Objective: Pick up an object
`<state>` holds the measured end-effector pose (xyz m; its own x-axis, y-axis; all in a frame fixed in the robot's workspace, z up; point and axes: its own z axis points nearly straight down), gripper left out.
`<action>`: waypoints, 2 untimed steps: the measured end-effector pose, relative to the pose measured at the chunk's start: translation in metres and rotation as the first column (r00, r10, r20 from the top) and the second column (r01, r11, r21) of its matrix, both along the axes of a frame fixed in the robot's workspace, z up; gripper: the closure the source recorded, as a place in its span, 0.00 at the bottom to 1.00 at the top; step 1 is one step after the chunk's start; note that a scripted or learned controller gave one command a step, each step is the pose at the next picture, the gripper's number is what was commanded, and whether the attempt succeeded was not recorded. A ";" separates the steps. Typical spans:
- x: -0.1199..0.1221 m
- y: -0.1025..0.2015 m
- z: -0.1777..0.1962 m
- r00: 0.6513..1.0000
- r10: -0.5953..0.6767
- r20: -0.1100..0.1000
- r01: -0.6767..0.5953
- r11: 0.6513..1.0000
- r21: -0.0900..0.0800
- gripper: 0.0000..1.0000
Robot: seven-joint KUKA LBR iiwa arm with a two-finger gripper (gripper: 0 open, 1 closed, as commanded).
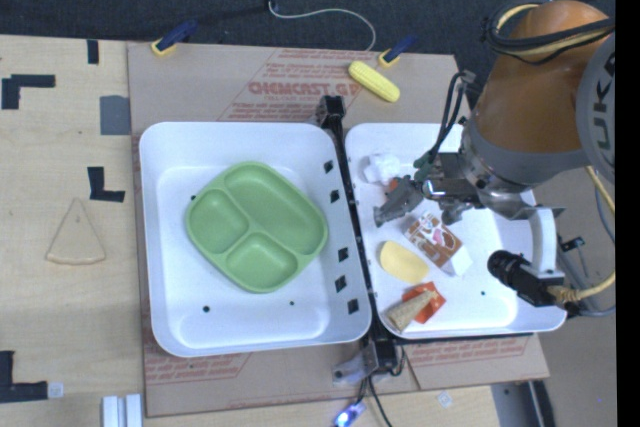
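Nearest in the right bin (500,320) lies one red-and-tan packet (416,305), and just beyond it one pale yellow oval piece (402,261). Next comes one small brown-and-white carton (437,241); its print is too small to read. The gripper (415,197) hangs low over this bin, just above the carton, and I cannot tell whether it is open or closed. One crumpled white item (380,167) sits near the bin's far rim. The left bin (170,315) holds one green plate (257,226) with three compartments. Beyond the two bins, one yellow object (374,81) rests on cardboard (200,80) whose red lettering seems to read "CHEMCAST". Two blue-and-yellow clamps (175,37) grip its far edge.
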<state>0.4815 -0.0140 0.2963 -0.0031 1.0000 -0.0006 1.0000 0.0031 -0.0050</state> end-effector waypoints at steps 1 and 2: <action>0.003 0.053 0.140 1.000 0.006 0.016 -0.006 1.000 0.002 0.00; 0.002 0.050 0.143 1.000 0.000 0.003 0.000 1.000 -0.001 1.00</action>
